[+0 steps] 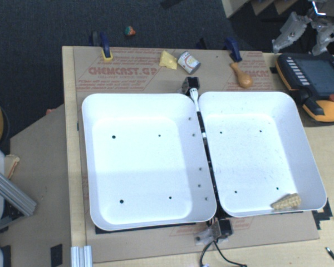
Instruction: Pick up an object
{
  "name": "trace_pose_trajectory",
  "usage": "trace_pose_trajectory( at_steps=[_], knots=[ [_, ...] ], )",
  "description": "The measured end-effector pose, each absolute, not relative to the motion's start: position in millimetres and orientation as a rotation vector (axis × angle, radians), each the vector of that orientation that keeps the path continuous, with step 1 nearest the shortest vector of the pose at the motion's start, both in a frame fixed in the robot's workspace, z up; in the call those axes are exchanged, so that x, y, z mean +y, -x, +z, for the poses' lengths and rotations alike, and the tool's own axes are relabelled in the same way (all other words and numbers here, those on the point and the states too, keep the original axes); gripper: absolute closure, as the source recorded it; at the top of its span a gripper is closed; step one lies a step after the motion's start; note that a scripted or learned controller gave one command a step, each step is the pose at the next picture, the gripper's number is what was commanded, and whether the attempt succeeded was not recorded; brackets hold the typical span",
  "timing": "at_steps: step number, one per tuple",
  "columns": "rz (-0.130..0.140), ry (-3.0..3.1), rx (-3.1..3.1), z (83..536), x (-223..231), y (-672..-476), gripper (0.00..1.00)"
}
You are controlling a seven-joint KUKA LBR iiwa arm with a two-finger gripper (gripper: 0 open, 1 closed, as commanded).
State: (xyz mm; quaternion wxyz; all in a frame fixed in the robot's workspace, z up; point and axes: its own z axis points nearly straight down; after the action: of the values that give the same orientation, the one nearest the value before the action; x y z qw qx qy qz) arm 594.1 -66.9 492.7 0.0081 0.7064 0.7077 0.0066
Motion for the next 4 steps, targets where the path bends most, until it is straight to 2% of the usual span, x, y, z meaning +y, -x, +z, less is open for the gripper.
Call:
trace_pose_trajectory(
  at_steps=[1,2,3,4],
  knots=[
    [-0.002,-2.211,2.24,455.4,45.1,-581.6,0.0],
    [0.001,-2.218,2.222,467.8,37.7,-582.7,1.0],
    [-0.016,-2.224,2.231,339.5,72.2,-623.6,1.0],
    [0.005,-2.211,2.235,291.8,189.9,-666.3,1.0]
  ],
)
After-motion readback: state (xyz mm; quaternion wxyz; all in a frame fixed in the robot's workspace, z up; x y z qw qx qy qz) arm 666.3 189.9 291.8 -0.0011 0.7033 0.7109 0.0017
